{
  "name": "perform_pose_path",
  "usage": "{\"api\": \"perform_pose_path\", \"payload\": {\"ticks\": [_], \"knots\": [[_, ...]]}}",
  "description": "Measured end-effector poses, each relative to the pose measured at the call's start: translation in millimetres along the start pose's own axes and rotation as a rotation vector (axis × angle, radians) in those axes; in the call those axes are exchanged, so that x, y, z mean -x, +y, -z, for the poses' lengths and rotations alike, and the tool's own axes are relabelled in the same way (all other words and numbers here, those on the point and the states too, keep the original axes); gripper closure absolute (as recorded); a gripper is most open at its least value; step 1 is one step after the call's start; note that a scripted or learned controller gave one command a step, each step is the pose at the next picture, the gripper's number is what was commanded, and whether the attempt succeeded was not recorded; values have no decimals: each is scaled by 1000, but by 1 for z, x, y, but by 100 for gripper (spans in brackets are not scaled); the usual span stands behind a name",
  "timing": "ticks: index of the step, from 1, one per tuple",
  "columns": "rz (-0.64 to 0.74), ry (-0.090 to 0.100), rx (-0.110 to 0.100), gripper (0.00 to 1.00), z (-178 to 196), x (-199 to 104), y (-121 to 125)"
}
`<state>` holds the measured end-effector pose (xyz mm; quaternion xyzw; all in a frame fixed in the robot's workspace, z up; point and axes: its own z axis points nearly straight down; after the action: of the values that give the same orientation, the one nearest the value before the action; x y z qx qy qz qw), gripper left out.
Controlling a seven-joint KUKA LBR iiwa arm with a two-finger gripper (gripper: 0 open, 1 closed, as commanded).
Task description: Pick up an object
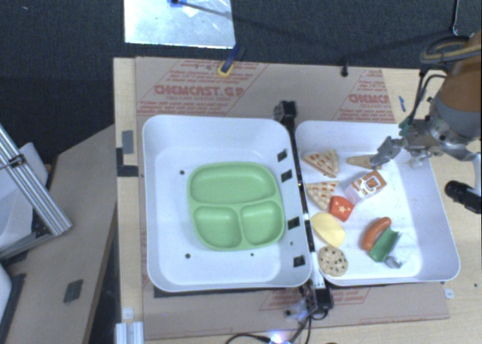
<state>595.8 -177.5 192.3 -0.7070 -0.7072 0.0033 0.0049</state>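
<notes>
1. My grey arm with its orange band point(461, 88) is reaching in from the right.
2. My two-finger metal gripper point(385, 151) is pointing leftward, hanging low.

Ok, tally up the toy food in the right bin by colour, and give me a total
Tan or beige: 4, pizza slice, second pizza slice, wedge and cookie
Orange or red: 3, carton, red piece and hot dog
Yellow: 1, lemon-like piece
Green: 1, green piece
Total: 9
</notes>
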Motion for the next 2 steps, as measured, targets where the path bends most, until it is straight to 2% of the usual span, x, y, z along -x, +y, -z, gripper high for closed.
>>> {"api": "perform_pose_path", "payload": {"ticks": [1,2], "knots": [[3,-3,13,0,8,0,3],[1,-2,11,0,-53,4,3]]}}
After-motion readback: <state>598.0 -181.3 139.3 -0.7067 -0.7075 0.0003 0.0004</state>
